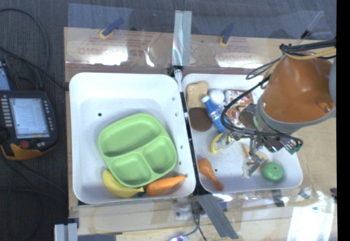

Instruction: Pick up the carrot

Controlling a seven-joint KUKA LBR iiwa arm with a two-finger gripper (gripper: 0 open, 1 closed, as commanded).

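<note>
the green divided plate (138, 148) serves as the landmark. well to its left, off the desk (109, 48), a handheld control pad (27, 119) lies on the dark floor with its cable running out of the frame. the plate sits in the left bin (87, 98), tilted toward the near wall. tucked under its near left edge is a banana (117, 186), partly hidden by the plate. just right of the banana, touching the plate's near right corner, lies the carrot (165, 183), orange, pointing right toward the divider between the bins.

right of the plate, across the divider, the right bin (290, 177) holds a second orange piece (209, 174) near its front left corner, hard to name. farther back are a tan slice (197, 92), a dark brown disc (200, 119), a blue and white bottle (214, 106) and a small yellow piece (217, 141), crowded and partly covered by cables.

farther right still, the arm's orange band (301, 87) blocks much of that bin. below it the pincer (252, 163) hangs over the bin floor beside a green ball (272, 171); whether its tips are apart or together cannot be told, and nothing is seen in them.
</note>
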